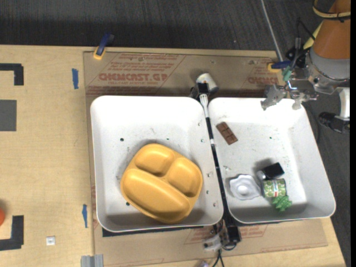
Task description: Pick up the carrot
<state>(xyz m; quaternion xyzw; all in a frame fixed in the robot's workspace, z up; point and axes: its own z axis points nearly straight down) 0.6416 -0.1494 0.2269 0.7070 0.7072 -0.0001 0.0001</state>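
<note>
The grey metal gripper (pixel 285 96) hangs at the end of the grey arm with an orange band (pixel 332 35), above the far right corner of the right shallow white plastic bin (pixel 311 143). Whether its grip is released or clenched cannot be told from this slant. In that bin lie a flat brown rectangular bar (pixel 226 132) near the far left side, and towards the near side a small white rounded piece (pixel 243 186), a black block (pixel 272 171) and a green patterned can-like thing (pixel 275 189) with a leafy green tuft (pixel 282 203), all close together. The left shallow white plastic bin (pixel 111 121) holds a large yellow lumpy loaf-shaped object (pixel 161 181). Which thing is the carrot cannot be told; a small orange-red shape (pixel 1 217) sits cut off at the tan bench's (pixel 44 149) left edge, well apart from both bins.
</note>
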